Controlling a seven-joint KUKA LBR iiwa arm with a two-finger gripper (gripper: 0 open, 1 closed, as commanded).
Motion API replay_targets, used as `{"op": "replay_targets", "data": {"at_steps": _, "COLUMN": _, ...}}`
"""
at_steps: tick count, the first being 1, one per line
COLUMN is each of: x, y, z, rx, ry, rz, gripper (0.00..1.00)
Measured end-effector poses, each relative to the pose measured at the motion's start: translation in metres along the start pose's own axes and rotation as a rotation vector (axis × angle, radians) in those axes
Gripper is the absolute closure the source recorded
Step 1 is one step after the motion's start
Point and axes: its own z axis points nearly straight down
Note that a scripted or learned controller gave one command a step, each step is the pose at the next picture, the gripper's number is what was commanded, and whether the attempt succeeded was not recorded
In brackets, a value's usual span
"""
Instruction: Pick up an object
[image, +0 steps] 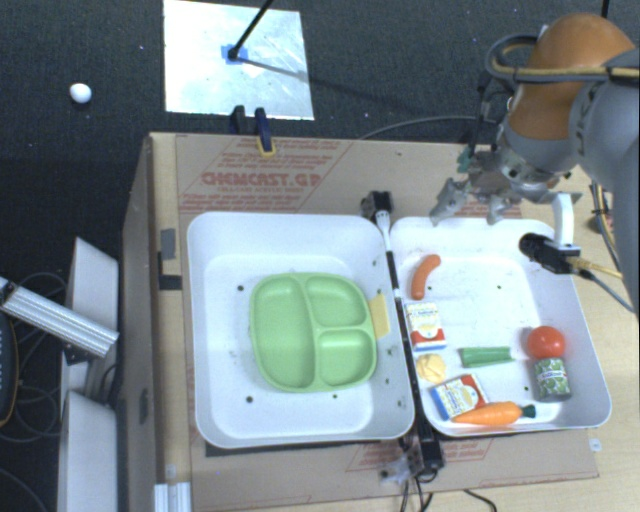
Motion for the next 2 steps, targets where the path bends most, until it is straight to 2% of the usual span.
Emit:
{"op": "replay_targets", "data": {"at_steps": 1, "x": -0.028, "y": -0.011, "z": 0.140, "rx": 0.003, "ry": 0.000, "rz": 0.003, "gripper": 0.00}}
{"op": "replay_targets", "data": {"at_steps": 2, "x": -0.057, "y": -0.074, "z": 0.139, "rx": 0.003, "ry": 0.000, "rz": 0.004, "gripper": 0.00}}
